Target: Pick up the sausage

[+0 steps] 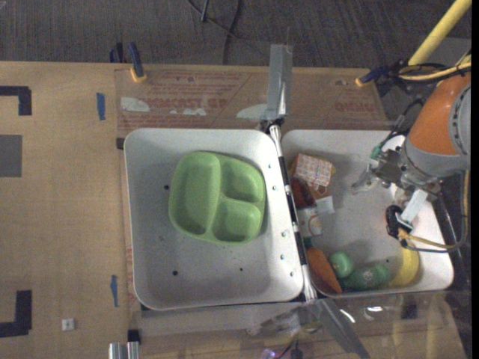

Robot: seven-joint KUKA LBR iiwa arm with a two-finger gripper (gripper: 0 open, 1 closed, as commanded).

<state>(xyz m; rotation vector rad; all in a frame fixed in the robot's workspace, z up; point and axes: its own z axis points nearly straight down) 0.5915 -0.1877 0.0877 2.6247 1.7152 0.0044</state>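
Observation:
The sausage is a dark red-brown piece lying against the left wall of the right bin, just below a patterned box. My gripper hangs over the right part of that bin, well to the right of the sausage and apart from it. Nothing shows in its grasp. The grey arm with its orange band reaches in from the right edge.
In the left bin lies a green divided plate. A white cup, a carrot, two green items and a banana share the right bin. Cables hang under the wrist.

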